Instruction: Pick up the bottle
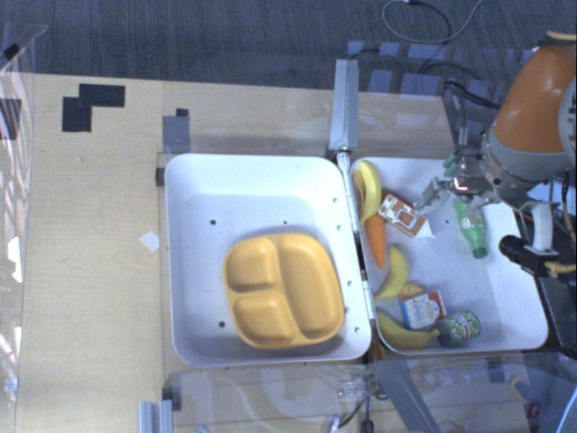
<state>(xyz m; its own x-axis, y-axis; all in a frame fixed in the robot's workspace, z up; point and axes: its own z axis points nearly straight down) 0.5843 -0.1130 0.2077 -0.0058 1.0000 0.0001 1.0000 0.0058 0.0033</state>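
A small green bottle (471,227) lies in the right bin (514,287), near its far right side, with its cap end pointing toward the front. My gripper (459,186) hangs just beyond the bottle's far end, over the back of that bin. The grey wrist and orange band rise behind it at the right edge. Nothing shows as held.
The right bin also holds a banana (365,190), a carrot (376,241), a small brown carton (401,215), two more bananas (394,273), a juice box (421,309) and a dark can (459,327). A yellow divided plate (284,289) lies in the left bin (198,242).
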